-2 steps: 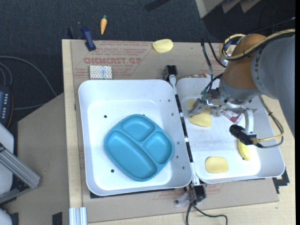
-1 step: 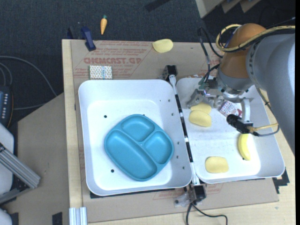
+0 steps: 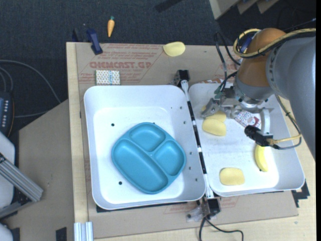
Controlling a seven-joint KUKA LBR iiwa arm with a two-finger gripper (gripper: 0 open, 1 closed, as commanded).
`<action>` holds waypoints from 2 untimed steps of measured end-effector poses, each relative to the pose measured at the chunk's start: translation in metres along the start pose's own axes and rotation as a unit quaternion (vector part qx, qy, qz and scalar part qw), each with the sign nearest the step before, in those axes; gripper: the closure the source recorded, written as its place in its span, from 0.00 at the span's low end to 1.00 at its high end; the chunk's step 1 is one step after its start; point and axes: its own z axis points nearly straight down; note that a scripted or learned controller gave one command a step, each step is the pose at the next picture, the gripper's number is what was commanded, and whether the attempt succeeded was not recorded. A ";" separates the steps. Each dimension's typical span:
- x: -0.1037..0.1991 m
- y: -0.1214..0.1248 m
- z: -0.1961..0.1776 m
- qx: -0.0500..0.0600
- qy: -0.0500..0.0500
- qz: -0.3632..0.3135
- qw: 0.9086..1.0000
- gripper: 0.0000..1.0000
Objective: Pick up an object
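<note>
Nearest me, at the front of the right bin [image 3: 293,170], a rounded yellow lump [image 3: 231,175] lies on its own, close to the front wall. Just behind it and to the right is a banana [image 3: 261,158], lying lengthwise front to back, apart from that lump.

In the left bin [image 3: 98,100] I see one thing: a blue divided plate [image 3: 148,157], flat on the floor and turned at an angle, sitting in the front half of the bin.

Further back in the right bin, by the wall it shares with the left bin, there is a second yellow lump [image 3: 214,126]. This is the object closest to the gripper [image 3: 219,109], which hangs just behind and above it from my view. I cannot tell from here whether the gripper touches the lump, and I cannot tell whether it is open or closed. I see nothing held in it. A small red and white wrapper [image 3: 245,117] lies just right of that lump, partly under the wrist. The arm [image 3: 293,69] comes in from the right, with its orange band [image 3: 256,69] over the back of the right bin.

Behind the bins, on the bench [image 3: 145,64], a small patterned packet [image 3: 108,77] lies near the left bin's far left corner, and a black clamp [image 3: 182,77] sits where the two bins meet. Further back, a yellow lemon-like piece [image 3: 174,48] rests at the bench's far edge, and a blue clip [image 3: 93,40] sits at its far left corner. Beyond that, a small carrot [image 3: 111,26] lies on the dark floor.
</note>
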 end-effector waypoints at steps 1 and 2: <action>-0.006 -0.008 0.000 0.000 0.000 0.000 1.000 0.00; -0.004 -0.028 0.000 0.000 0.000 0.000 1.000 0.00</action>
